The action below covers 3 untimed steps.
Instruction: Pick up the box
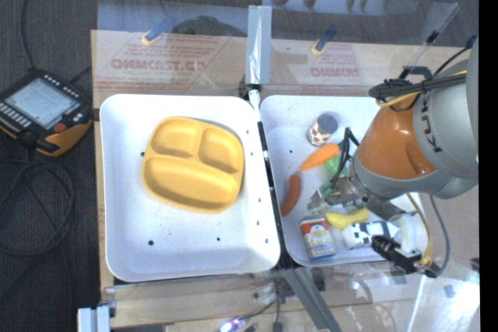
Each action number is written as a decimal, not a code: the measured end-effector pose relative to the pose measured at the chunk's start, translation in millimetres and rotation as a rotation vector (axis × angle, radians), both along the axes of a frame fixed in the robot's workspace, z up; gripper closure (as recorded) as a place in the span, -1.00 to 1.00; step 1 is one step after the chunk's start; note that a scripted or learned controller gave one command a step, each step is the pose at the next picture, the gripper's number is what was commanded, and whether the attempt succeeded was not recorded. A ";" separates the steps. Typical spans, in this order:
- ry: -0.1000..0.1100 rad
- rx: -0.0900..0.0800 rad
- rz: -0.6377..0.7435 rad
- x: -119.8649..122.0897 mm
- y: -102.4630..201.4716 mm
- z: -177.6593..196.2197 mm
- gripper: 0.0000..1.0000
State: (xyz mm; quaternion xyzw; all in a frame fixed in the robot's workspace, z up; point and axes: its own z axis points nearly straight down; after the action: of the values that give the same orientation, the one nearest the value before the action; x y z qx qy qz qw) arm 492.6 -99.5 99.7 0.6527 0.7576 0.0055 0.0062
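Two bins (117,245): tray (194,163), box (317,237)

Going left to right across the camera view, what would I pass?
Teach pendant → yellow divided tray → sausage → small box → banana → orange band of the arm.

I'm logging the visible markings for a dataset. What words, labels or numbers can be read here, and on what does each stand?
"CHEMCAST", red print, upside down, on the protective sheet behind the left bin; the same print behind the right bin is too faint to read.
"KU", part of a name, on the arm.
Box label: too small.
Handheld controller screen: blurred.
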 end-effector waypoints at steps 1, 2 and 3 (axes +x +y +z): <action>0.000 0.000 0.000 -0.1 0.0 0.0 -1.00; -0.002 0.002 -0.095 -2.7 1.3 -8.6 -1.00; 0.006 -0.001 0.032 48.5 -0.6 -9.3 -1.00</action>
State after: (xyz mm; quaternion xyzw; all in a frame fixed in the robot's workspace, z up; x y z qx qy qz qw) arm 541.2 -100.1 90.4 0.6404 0.7680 0.0032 0.0042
